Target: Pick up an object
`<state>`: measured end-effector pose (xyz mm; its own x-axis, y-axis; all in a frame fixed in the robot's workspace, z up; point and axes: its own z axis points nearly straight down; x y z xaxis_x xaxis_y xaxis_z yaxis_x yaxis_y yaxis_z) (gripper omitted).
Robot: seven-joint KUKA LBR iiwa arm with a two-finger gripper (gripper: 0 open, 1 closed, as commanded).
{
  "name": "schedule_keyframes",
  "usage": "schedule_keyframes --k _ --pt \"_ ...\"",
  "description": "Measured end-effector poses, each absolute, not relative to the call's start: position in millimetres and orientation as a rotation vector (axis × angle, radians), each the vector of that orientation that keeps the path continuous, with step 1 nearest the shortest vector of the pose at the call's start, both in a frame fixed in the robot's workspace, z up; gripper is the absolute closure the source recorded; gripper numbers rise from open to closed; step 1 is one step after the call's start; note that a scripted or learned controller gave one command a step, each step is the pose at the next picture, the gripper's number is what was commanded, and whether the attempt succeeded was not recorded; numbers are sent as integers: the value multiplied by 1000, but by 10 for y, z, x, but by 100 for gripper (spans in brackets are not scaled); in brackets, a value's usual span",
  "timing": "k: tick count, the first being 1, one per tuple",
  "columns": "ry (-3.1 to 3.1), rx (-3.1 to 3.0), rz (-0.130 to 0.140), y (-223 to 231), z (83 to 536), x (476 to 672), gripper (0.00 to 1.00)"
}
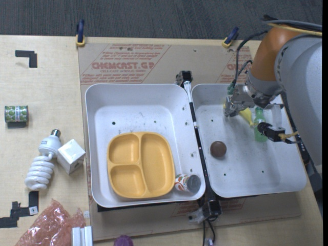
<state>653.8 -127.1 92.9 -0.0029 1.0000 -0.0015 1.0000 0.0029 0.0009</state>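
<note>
While the grey arm leans over the right bin, its gripper sits low near the bin's back wall, and I cannot tell whether it is spread or closed. A yellow piece and a green piece lie just beside it, while the brown ball lies apart on open floor. That ball looks the cleaner pick: centre over it, descend straight, then close.

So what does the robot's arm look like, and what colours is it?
The arm is big, round and smooth, mostly light grey, with a shiny orange band above the wrist. Thin black cables loop along it down to the gripper, a small metal-grey part at the end. A black plug with wires sticks out near it.
</note>
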Motion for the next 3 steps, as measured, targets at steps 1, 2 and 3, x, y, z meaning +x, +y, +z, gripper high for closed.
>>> schedule_keyframes --k 1,2,3 --pt "2222 2221 -1 -1209 923 5941 0" --pt "2219 2224 -1 -1047 922 5494 0" --pt "2220 2224 0 -1041 922 4908 0"
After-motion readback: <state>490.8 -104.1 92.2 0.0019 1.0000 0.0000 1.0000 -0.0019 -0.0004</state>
